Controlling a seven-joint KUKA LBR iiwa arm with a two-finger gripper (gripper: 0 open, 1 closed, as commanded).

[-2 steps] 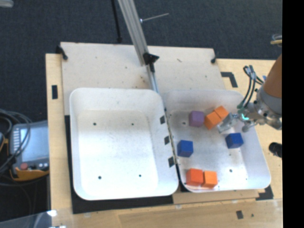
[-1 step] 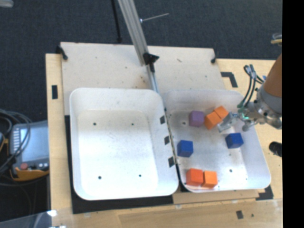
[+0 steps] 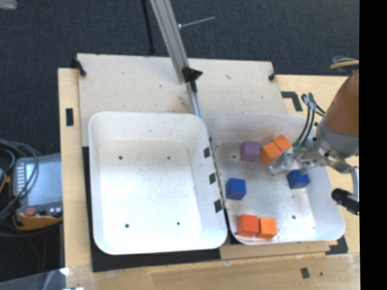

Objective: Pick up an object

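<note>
At the lower edge of the right bin (image 3: pixel 329 222), nearest the camera, two orange blocks (image 3: pixel 256 225) lie side by side and touching, well apart from the arm's working end. A little higher and toward the frame's centre, a blue cube (image 3: pixel 236 188) sits alone near the bin's left wall. Further up, at the right of the frame, the gripper (image 3: pixel 284 162) reaches in from the right edge, and how far its jaws stand apart cannot be made out here, nor whether anything is between them. What matters for the coming move is what lies around that tip: a second blue cube (image 3: pixel 298 179) is just below and to the right of it, close under the wrist, while an orange block (image 3: pixel 275 148) sits just above and slightly left, seemingly touching or nearly touching the tip. The purple cube (image 3: pixel 250 151) is just left of that orange block. By my reading the orange block is the likeliest target, lying up and left of the tip. The left bin (image 3: pixel 97 162) lies across the worktop (image 3: pixel 145 80), well away.
</note>
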